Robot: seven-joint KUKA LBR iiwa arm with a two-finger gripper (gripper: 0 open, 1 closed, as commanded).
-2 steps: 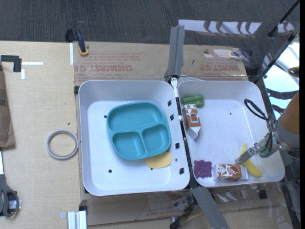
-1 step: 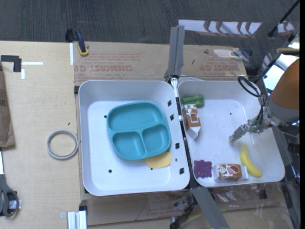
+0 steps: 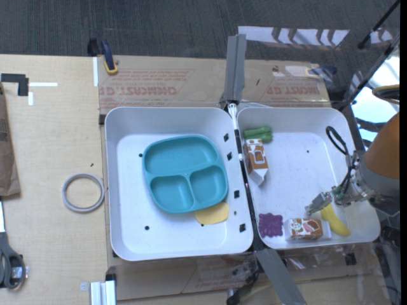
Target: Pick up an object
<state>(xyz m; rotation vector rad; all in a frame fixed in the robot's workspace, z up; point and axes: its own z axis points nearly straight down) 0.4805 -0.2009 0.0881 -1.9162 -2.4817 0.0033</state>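
The hand (image 3: 318, 203) hovers just beside banana (image 3: 335, 222) and snack pack (image 3: 304, 229).

a pale wood table (image 3: 44, 145) spreads out below a dark grey carpeted floor (image 3: 159, 14), which runs along the top beyond the table's far edge. flattened brown cardboard (image 3: 159, 84) with red printing lies on the table toward its far edge, and a grey metal post (image 3: 234, 68) stands upright to the right of that printed stretch. on the table's bare left part rests a grey tape ring (image 3: 83, 192); a brown paper bag (image 3: 7, 145) sits at the table's left edge. bright glare (image 3: 381, 84) falls past the table's right end.
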